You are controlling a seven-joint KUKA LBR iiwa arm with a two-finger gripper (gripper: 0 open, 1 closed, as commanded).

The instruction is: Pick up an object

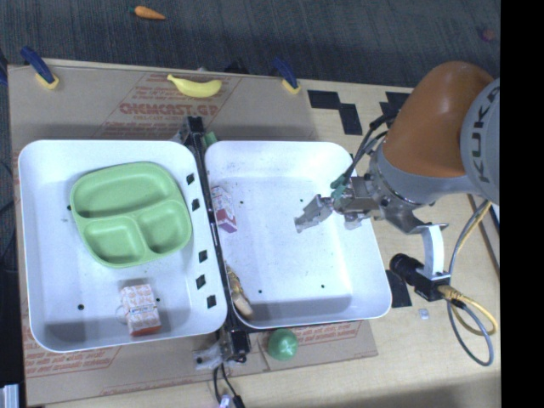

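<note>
The grey two-finger hand (pixel 308 217) hovers over the right shallow white bin (pixel 340 300); whether it is apart, I cannot tell. The small pink-and-white packet (pixel 223 208) lies near the left wall, so a descent here would likely close on nothing.

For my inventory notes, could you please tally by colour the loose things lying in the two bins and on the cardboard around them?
Green: 2, the divided tray and the ball
Yellow: 1, the banana
Red and white: 2, the carton and the packet
Tan: 1, the small item
Total: 6
</note>
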